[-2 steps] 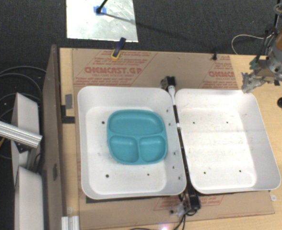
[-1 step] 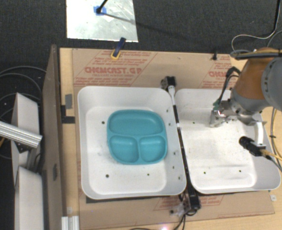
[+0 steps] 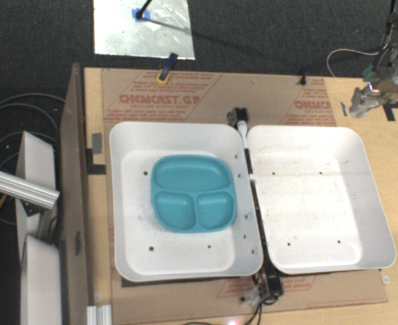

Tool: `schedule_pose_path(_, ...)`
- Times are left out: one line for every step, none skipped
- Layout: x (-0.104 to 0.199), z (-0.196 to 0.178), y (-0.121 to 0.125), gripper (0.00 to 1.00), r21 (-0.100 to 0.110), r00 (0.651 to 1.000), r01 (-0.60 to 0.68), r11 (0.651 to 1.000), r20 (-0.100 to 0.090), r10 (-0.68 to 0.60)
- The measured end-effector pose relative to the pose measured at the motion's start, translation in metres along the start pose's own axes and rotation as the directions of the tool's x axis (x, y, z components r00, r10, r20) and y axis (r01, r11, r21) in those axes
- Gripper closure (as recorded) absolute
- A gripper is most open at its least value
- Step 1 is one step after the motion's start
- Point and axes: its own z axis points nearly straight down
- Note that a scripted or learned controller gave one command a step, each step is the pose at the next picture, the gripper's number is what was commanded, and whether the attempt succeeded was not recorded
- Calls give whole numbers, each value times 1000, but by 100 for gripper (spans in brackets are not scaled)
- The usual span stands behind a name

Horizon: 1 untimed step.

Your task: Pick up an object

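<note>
Nearest the camera, both white bins [image 3: 185, 266] sit undisturbed, the teal divided plate [image 3: 193, 192] resting unlifted in the left one, while the gripper [image 3: 363, 102] at 2 o'clock carries nothing, its closure indeterminable.

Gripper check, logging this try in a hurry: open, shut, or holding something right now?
Gripper: cannot be told; it sits at the view's upper right, away from the teal plate.
</note>
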Motion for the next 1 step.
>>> schedule_pose_path(1,158,-9,100,30,1000,-1,1000,-12,1)
